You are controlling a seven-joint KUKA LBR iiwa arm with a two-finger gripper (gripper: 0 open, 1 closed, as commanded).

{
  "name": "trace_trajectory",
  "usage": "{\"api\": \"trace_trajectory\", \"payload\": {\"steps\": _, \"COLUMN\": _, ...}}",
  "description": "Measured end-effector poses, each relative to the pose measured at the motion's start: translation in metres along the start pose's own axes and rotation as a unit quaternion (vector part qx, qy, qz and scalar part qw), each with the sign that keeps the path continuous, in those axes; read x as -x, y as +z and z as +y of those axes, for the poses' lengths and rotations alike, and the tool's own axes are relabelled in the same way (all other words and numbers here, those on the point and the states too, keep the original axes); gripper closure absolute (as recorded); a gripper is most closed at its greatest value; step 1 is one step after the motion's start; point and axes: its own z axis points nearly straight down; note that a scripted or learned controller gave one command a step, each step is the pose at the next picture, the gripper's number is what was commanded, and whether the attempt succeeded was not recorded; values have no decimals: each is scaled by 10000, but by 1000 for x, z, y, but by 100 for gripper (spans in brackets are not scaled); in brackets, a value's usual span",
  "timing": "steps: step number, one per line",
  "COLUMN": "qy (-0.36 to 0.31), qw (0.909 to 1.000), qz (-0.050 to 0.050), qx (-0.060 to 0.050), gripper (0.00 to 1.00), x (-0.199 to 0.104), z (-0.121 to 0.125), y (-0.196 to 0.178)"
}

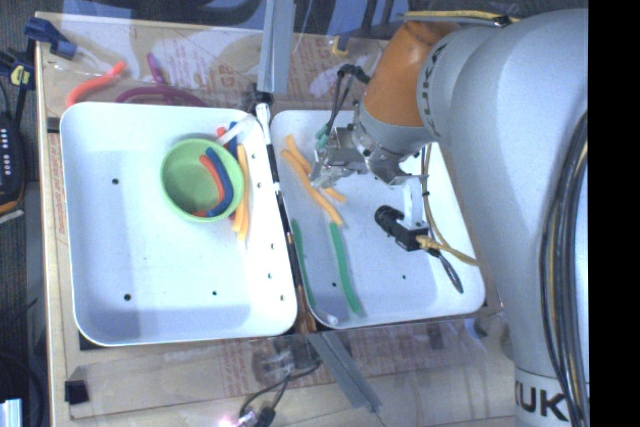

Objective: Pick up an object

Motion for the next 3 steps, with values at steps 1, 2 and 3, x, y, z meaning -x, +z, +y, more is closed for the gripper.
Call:
{"api": "trace_trajectory", "payload": {"steps": 1, "qy": -2, "qw": 10000, "qz": -1, "qx": -1, "gripper": 0, "x": 0, "z": 0, "y": 0}}
{"api": "trace_trajectory", "payload": {"steps": 2, "qy": 63, "qw": 10000, "qz": -12, "qx": -4, "gripper": 0, "x": 10, "z": 0, "y": 30}}
{"api": "trace_trajectory", "payload": {"steps": 3, "qy": 49, "qw": 10000, "qz": -15, "qx": -2, "gripper": 100, "x": 10, "z": 0, "y": 19}}
